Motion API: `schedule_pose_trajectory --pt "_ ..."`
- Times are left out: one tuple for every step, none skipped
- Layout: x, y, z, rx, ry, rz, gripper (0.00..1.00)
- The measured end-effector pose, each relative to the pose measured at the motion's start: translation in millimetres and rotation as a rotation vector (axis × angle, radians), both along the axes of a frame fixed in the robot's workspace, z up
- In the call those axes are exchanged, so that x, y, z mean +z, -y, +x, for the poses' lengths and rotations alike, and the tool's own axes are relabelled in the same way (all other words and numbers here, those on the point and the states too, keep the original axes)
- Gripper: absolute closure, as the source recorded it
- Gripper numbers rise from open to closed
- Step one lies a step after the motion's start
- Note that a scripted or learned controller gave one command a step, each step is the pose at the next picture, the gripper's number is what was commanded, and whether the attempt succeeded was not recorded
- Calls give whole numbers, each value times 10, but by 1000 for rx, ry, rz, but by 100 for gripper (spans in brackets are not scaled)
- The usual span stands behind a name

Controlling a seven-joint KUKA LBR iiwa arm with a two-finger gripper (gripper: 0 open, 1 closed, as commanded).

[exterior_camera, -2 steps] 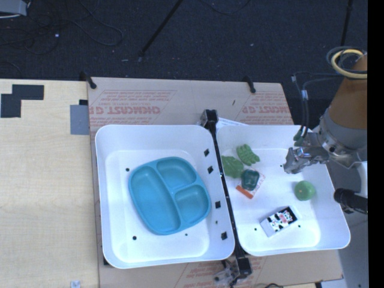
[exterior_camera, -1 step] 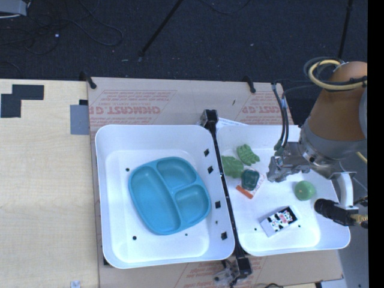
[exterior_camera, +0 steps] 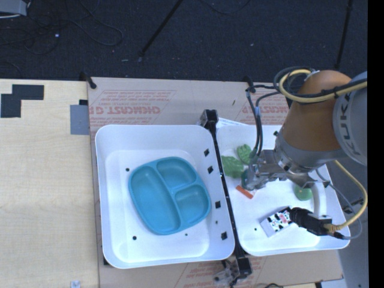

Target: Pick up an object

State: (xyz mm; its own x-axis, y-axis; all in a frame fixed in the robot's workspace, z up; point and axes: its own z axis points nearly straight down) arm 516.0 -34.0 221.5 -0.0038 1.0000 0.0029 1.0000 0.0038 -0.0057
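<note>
My gripper (exterior_camera: 251,179) hangs low in the right bin (exterior_camera: 252,233), over its left part, beneath the orange wrist band. Right beside it lie green pieces (exterior_camera: 235,161) and a small orange-red piece (exterior_camera: 243,192) just below its tips. A white card with black and red print (exterior_camera: 276,222) lies near the bin's front. Another green piece (exterior_camera: 303,192) sits to the right, partly behind the arm. Nothing shows between the fingers.
The left bin (exterior_camera: 120,245) holds a blue divided plate (exterior_camera: 169,194). A black divider (exterior_camera: 217,179) runs between the bins. Black and yellow cables (exterior_camera: 324,224) trail over the right bin's front corner. The arm's body covers the right bin's back right.
</note>
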Motion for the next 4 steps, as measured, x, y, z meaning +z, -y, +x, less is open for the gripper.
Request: schedule_pose_trajectory --pt "-65 -496 -32 0 0 0 100" --pt "-100 -940 -159 0 -1 -1 100" --pt "102 -1395 -227 0 4 -2 100" --pt "93 -1380 -228 -2 2 -3 0"
